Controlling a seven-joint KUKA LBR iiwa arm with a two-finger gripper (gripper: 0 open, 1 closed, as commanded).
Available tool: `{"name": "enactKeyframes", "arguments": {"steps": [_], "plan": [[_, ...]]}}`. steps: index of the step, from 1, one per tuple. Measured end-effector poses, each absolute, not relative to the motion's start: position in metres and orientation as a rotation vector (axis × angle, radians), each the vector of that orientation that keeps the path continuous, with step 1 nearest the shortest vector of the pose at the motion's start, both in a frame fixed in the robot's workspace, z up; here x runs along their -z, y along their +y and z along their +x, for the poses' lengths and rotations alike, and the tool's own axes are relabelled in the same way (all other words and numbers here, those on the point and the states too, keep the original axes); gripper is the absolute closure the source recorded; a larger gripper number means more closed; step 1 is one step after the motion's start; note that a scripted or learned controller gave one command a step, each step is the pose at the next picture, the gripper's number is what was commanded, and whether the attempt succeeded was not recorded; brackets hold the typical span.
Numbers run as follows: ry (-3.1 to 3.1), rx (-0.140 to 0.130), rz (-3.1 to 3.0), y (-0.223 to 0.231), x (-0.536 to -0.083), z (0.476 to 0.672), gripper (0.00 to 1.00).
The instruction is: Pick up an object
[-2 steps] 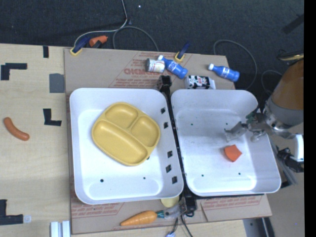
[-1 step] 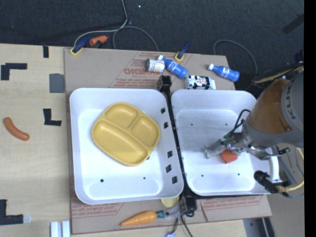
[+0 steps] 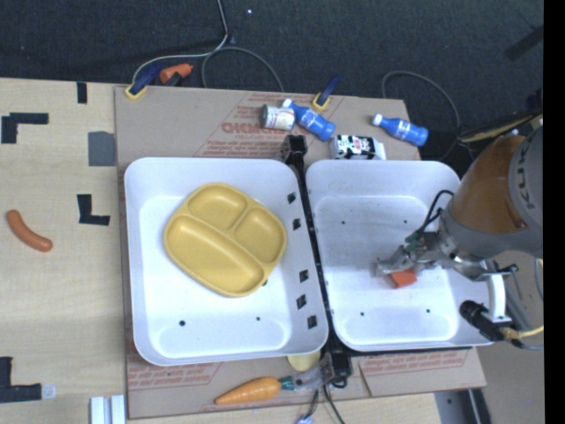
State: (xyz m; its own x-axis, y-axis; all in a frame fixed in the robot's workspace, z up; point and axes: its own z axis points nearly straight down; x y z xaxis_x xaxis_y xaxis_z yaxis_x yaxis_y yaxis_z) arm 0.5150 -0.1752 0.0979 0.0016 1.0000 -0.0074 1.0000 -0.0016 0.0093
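Note:
A small orange-red block (image 3: 403, 278) lies on the floor of the right white bin (image 3: 353, 321), right of its middle. My gripper (image 3: 395, 264) reaches in from the right and is low over the block, its tips touching or just above the block's upper left edge. The grey arm with its orange band (image 3: 491, 193) covers the bin's right side. A yellow divided plate (image 3: 226, 238) rests in the left white bin (image 3: 212, 334).
Behind the bins lie two blue bottles (image 3: 314, 122) (image 3: 402, 130), a white can (image 3: 279, 117) and a black-and-white carton (image 3: 357, 147). A toy carrot (image 3: 249, 390) sits in front of the bins, a toy sausage (image 3: 28, 230) far left. Black clips (image 3: 305, 276) line the shared wall.

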Motion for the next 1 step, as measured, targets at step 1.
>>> {"name": "enactKeyframes", "arguments": {"steps": [1], "plan": [[2.233,-0.011,2.205,-0.0583,-0.1895,0.5371,1.00]]}}
